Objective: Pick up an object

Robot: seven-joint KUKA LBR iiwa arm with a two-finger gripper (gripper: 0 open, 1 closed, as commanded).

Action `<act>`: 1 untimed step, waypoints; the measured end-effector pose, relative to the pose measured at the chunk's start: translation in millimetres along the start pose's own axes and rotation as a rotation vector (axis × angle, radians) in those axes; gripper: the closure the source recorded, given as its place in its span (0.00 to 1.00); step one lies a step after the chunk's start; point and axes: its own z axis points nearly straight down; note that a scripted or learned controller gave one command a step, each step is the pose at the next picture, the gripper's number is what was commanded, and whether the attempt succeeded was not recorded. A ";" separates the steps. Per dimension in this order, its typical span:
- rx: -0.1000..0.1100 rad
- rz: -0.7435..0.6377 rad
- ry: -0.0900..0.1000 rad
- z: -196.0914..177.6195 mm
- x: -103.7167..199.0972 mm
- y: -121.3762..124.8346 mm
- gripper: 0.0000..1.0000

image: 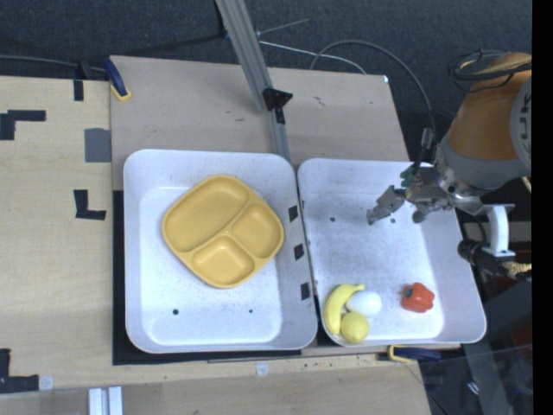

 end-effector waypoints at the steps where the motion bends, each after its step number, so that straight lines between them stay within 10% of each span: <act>1: 0.000 0.000 0.000 -0.1 -0.2 0.0 0.00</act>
